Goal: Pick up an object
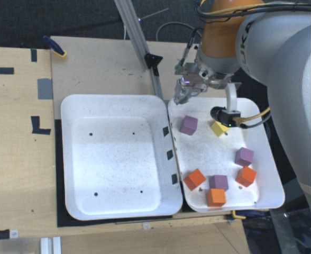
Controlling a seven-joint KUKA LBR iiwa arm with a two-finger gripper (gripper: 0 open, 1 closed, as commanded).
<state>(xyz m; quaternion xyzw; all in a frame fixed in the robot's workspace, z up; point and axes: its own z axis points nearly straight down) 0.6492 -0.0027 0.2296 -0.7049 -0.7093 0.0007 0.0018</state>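
Tool (183, 95) hangs over the far left corner of the right white plastic bin (266, 157); can't tell whether it's open or closed, nothing visibly in it. Nearest candidate: purple cube (188, 125), just beside it, clear of neighbours. Yellow block (219, 128) sits near the bin's far edge. Likely lining up a descent.

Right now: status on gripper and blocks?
Gripper over right bin's top-left corner, holding nothing visible. Nearest: purple block, yellow block. Path clear.

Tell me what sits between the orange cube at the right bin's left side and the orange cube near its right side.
A purple cube sits between the left orange cube and the right orange cube, in the camera view.
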